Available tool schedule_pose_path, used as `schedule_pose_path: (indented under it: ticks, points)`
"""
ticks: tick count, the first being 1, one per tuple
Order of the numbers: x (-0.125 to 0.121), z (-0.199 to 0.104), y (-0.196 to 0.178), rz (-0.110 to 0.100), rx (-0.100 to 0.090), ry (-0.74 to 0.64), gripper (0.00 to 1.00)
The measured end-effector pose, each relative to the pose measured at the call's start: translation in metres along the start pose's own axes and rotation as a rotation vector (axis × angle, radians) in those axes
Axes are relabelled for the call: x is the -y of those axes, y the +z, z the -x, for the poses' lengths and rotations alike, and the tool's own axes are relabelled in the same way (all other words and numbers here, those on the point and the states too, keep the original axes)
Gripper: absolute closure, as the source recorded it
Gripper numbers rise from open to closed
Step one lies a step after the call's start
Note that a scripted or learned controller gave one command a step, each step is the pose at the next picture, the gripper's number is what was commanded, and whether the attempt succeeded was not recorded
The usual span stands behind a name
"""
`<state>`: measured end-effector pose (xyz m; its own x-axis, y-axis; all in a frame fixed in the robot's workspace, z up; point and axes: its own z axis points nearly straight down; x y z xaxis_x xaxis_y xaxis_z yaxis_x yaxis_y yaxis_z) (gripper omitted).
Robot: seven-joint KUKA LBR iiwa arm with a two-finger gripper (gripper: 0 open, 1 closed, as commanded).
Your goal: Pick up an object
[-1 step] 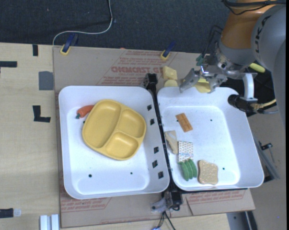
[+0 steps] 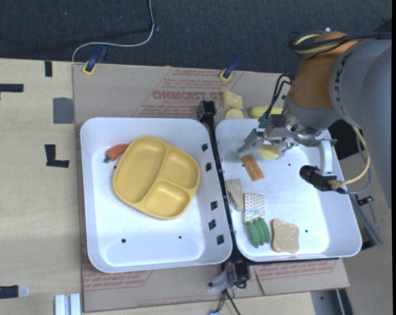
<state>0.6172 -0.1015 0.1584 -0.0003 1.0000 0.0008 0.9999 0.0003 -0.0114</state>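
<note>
While the claw [image 2: 268, 144] hangs low over the far end of the right bin [image 2: 329, 241], just above a pale yellow piece [image 2: 270, 153], nothing is seen lifted; the pick remains to be done. Whether it stands apart or together cannot be told; the wrist hides it, and the yellow piece is partly covered.

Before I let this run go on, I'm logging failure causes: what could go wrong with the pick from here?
The hand is low over a yellow piece near the right bin's far rim; it could nudge the piece instead of gripping. The orange block lies close by and might get knocked or caught too.
</note>
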Motion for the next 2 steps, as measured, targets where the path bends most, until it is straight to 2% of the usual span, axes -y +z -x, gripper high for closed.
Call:
schedule_pose_path:
  ticks: [1,2]
  points:
    - [-0.034,0.023,0.078,0.013,0.004,-0.001,0.0]
    - [-0.034,0.021,0.064,0.011,0.002,-0.002,1.0]
